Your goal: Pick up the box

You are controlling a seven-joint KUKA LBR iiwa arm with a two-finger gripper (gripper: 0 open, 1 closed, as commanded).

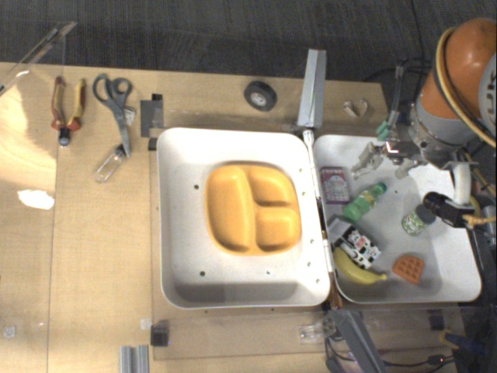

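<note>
Two white bins sit side by side on the worktop point(93, 231). Right bin point(458, 286): box point(335, 184) flat at its left wall, upper part; green bottle point(363, 203) just beside it, then a patterned carton point(360, 246), banana point(356, 270), waffle point(408, 269). Tool point(386, 153) above the bin's top edge; grip state cannot be told. Box label unreadable. Left bin point(178, 208) carries a yellow tray point(253, 207). Scissors point(115, 107), pliers point(67, 109), tape roll point(260, 95) lie outside.

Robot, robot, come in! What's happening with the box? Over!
Gripper up near right bin's back edge, nothing seen between fingers. Box flat in that bin, untouched. Banana and green bottle crowd it.
</note>
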